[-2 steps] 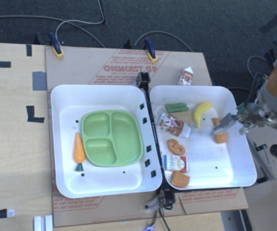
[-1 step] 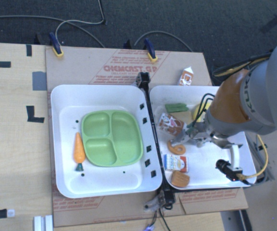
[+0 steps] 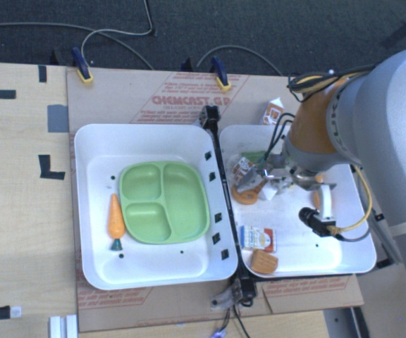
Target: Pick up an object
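Observation:
My gripper (image 3: 261, 179) is low in the right bin (image 3: 351, 259), near its back left corner. It hangs right over a round orange-brown piece (image 3: 244, 196) and beside a small printed packet (image 3: 243, 165). The arm hides part of what lies under it. Toward the front of the same bin lie a small white carton with red and blue print (image 3: 258, 239) and a brown biscuit-like piece (image 3: 263, 262). An orange and white item (image 3: 323, 200) lies to the gripper's right.
The left bin (image 3: 94, 259) holds a green divided plate (image 3: 164, 201) with an orange toy carrot (image 3: 115, 219) at its left. A small carton (image 3: 273, 111) stands behind the right bin. A black divider (image 3: 220, 189) runs between the bins.

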Available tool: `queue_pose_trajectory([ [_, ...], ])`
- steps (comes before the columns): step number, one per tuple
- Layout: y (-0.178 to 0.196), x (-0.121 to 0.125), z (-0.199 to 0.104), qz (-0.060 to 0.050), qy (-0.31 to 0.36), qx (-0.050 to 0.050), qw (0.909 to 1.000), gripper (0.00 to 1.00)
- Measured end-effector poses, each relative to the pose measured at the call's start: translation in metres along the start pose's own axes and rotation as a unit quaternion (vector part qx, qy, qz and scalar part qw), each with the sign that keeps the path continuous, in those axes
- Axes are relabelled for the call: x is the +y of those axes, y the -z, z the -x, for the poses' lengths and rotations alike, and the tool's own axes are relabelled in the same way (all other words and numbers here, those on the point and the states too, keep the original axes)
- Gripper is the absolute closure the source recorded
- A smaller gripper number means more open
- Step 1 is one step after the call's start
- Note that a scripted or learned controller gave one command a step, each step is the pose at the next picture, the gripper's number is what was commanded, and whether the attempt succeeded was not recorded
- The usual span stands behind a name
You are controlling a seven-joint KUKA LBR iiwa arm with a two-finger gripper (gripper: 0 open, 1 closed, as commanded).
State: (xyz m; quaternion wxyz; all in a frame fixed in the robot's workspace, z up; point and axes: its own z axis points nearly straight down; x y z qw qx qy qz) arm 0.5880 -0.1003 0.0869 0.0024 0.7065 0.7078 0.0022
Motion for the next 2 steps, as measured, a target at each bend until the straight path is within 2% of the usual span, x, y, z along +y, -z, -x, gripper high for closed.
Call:
queue_pose_trajectory([
  [1, -0.0017, 0.0477, -0.0041, -0.007, 0.0, 0.0, 1.0, 0.0],
  [2, 0.0079, 0.0474, -0.0046, -0.009, 0.001, 0.0, 1.0, 1.0],
])
